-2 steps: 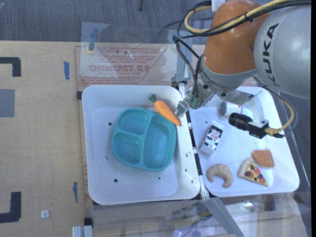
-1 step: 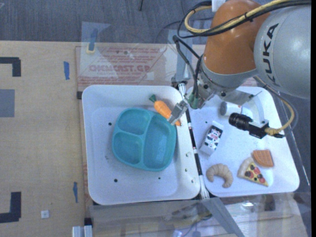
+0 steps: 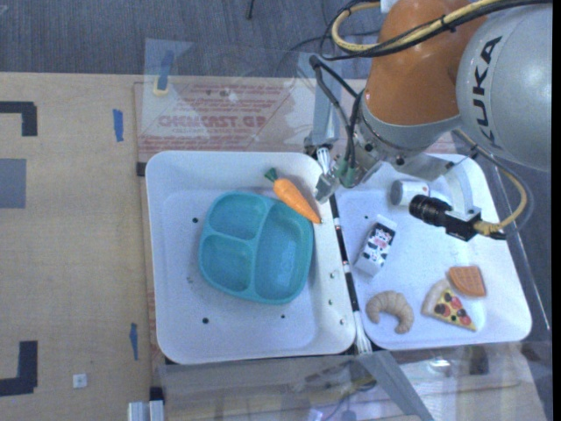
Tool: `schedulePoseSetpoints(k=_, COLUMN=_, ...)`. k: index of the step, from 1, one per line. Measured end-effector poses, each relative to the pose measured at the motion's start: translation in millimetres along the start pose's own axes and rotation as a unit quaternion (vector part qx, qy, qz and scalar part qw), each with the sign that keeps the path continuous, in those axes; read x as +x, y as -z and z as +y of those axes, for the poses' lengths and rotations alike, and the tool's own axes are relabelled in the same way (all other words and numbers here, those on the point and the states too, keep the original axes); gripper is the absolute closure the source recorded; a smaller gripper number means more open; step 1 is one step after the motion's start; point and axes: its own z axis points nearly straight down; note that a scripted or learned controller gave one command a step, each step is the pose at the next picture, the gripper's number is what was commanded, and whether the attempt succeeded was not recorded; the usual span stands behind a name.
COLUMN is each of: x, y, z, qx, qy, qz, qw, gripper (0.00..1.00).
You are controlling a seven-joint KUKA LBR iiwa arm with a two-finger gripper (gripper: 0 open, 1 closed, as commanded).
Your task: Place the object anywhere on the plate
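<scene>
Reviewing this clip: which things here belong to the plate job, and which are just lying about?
Belonging to the job:
- toy carrot, resting on the plate's upper right rim
- teal divided plate in the left bin
- gripper, just right of the carrot

Lying about, all in the right bin:
- small milk carton
- toy croissant
- toy pizza slice
- orange waffle-like piece

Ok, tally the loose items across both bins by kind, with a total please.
Plates: 1, teal divided plate
Toy foods: 4, carrot, croissant, pizza slice, orange waffle-like piece
Cartons: 1, cow-print carton
Total: 6
</scene>
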Motion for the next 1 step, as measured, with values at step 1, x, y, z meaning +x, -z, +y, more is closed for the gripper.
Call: schedulePoseSetpoints(k=1, x=-0.1, y=0.0, z=-0.1, qx=0.000, qy=0.000, qz=0.000, qw=1.0000, gripper=0.00)
